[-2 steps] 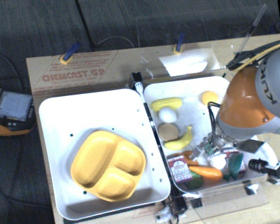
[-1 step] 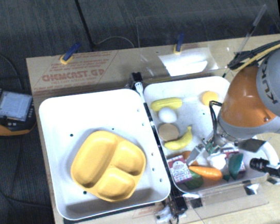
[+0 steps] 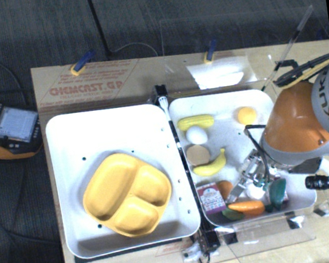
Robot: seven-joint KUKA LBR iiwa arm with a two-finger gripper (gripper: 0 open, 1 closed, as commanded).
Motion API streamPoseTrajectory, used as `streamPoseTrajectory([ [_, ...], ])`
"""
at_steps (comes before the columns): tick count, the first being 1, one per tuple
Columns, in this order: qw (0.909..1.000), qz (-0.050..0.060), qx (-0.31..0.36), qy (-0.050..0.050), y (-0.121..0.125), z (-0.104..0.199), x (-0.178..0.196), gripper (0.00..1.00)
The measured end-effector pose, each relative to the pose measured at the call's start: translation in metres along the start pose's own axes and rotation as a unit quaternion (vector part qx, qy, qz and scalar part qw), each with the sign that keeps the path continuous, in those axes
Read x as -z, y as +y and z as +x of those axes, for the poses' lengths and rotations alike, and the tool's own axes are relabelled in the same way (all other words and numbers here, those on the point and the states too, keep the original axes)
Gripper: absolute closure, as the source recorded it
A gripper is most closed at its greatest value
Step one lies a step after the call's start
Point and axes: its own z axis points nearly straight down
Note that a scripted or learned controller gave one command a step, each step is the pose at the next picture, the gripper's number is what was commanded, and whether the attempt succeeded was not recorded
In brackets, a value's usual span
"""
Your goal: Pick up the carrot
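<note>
The carrot (image 3: 247,207), orange with a green stub at its left end, lies flat along the front wall of the right bin (image 3: 268,101). My gripper (image 3: 249,183) hangs just above and behind the carrot, over the bin's front middle. Its metal tip points down and to the left, close to the carrot's upper side. I cannot tell whether it touches the carrot, and nothing is visibly held. The orange wrist band (image 3: 292,124) covers the bin's right part.
In the right bin lie a yellow piece (image 3: 195,121), a white egg (image 3: 197,135), an orange ball (image 3: 246,115), a brown disc (image 3: 197,153), a banana (image 3: 211,164), a pink box (image 3: 210,198) and a teal item (image 3: 278,191). The left bin (image 3: 66,173) holds a yellow divided dish (image 3: 128,193).
</note>
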Motion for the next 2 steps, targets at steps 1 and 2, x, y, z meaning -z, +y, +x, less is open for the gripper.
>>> streamPoseTrajectory([
  [1, 0.9944, 0.004, 0.106, 0.005, -0.022, -0.092, 0.05, 0.0],
  [2, 0.9996, 0.004, 0.029, 0.005, -0.007, -0.022, 0.156, 0.0],
])
